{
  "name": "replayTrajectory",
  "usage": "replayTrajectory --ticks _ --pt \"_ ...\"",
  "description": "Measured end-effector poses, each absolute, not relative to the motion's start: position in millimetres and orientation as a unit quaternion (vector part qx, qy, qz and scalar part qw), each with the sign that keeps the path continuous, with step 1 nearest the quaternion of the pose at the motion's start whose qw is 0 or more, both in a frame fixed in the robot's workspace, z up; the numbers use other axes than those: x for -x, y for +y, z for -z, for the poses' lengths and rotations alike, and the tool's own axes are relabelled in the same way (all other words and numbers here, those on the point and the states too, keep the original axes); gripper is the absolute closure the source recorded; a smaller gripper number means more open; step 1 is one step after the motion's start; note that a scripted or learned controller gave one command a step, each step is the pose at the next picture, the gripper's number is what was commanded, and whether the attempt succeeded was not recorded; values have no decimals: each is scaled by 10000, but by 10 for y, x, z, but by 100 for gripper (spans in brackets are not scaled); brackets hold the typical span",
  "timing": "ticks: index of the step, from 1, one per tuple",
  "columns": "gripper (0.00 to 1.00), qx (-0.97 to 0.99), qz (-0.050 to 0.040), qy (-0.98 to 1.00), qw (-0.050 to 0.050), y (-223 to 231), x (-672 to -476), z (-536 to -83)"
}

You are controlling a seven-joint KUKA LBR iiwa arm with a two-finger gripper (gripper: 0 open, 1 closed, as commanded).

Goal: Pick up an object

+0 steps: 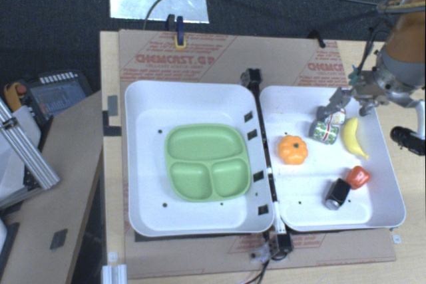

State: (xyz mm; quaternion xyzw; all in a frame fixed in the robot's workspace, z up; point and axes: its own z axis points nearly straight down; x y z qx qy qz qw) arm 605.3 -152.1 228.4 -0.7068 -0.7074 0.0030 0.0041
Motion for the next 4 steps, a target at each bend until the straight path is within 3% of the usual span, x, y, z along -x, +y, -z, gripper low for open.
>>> replayTrajectory --ticks 1,3,4 --pt "0 7059 2 -7083 -4 -1518 -6078 -2351" --pt "0 7068 -6 -7074 5 -1559 -6092 -1167" --pt "0 7067 -2 -7075 0 -1556 -6097 -834"
